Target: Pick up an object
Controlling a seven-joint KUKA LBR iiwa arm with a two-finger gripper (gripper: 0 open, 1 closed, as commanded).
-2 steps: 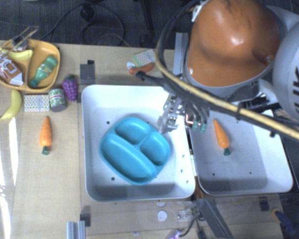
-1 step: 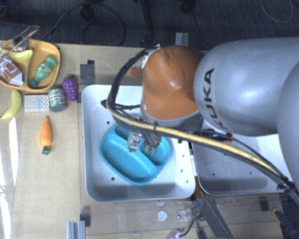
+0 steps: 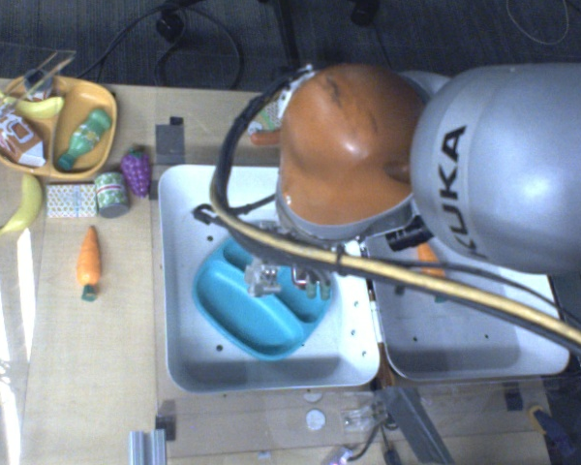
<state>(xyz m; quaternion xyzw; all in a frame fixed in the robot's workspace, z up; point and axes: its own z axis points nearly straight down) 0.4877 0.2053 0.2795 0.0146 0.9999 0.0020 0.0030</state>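
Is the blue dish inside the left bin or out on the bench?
Inside. The blue dish lies on the floor of the left bin, within its white walls, partly covered by the arm.

Claw (image 3: 289, 281) down in left bin (image 3: 179, 289), over blue bowl (image 3: 242, 308). Carrot (image 3: 89, 260), banana (image 3: 24, 206) on table (image 3: 77, 376).

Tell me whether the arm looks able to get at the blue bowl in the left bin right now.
Probably yes. The arm's wrist hangs right over the blue bowl in the left bin, with the gripper low at the bowl's upper edge. Nothing lies between them; only the arm's own yellow cable crosses above.
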